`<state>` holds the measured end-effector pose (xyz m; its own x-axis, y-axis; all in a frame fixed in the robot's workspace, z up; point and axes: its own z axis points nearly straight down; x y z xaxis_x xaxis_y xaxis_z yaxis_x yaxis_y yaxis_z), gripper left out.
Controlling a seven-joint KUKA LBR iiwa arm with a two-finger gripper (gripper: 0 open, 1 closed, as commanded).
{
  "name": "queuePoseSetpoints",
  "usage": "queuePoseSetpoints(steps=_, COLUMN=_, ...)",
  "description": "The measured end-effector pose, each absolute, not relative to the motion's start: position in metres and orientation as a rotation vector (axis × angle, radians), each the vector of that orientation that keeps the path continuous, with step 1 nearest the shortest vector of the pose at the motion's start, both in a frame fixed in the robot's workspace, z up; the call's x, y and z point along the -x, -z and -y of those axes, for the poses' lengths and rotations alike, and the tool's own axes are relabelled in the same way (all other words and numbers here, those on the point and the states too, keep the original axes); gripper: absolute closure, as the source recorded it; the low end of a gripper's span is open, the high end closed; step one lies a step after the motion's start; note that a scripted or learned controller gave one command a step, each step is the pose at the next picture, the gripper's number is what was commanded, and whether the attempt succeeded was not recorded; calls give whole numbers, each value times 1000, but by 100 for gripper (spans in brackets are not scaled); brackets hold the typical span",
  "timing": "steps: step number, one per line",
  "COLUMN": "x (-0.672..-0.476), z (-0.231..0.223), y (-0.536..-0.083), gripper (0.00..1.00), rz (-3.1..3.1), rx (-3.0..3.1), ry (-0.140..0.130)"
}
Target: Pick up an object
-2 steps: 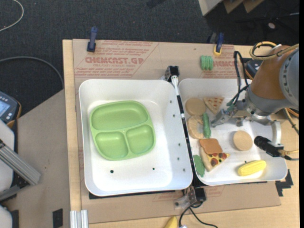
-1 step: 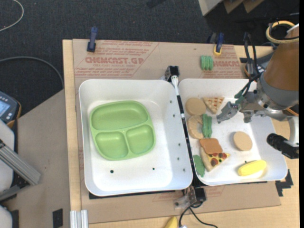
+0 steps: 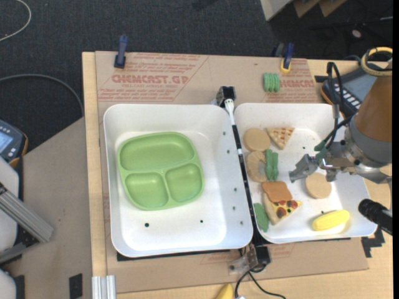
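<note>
Roughly, by item, from the right bin outward:

Gripper [image 3: 310, 167]: grey two-finger tool low over the middle of the right bin, pointing left; whether it is spread or closed, and whether it has hold of anything, I cannot tell.
Nearest pick target: round tan flat cookie-like disc [image 3: 318, 187], lying flat just below and right of the gripper, close to it; contact is unclear.
Open room: bare white floor above the gripper toward the far wall of the right white bin [image 3: 312, 109], and a smaller bare patch between the disc and the yellow piece.
Yellow oblong toy, banana-like [image 3: 330, 220]: near the bin's front right corner, close to the front wall.
Pizza slice with red dots, lower [image 3: 282, 209]: front left, touching an orange-brown rectangular slab [image 3: 276, 190] above it.
Green strip by the wall [image 3: 260, 217]: pressed along the left wall at the front.
Upright green ridged piece [image 3: 271, 164]: between two tan discs and the gripper, on the gripper's left.
Tan discs, left column: one upper [image 3: 255, 139], one lower [image 3: 254, 164], both near the dividing wall.
Upper pizza wedge [image 3: 280, 136]: just right of the upper disc.
Left white bin [image 3: 118, 185]: holds a light green three-compartment plate [image 3: 161, 170], well apart from the gripper.
Outside the bins: small green ridged block [image 3: 271, 82] on the brown cardboard board [image 3: 149, 76] behind the right bin.
</note>
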<state>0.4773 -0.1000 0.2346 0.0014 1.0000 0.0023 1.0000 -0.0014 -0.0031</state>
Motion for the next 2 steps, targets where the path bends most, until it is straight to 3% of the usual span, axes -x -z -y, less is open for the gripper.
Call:
queuePoseSetpoints(steps=1, x=-478, z=92, y=-170, gripper=0, rz=2216, rx=2217, ry=-6)
queuePoseSetpoints(steps=2, x=-480, z=29, y=-201, gripper=0, rz=2230, rx=2215, ry=7)
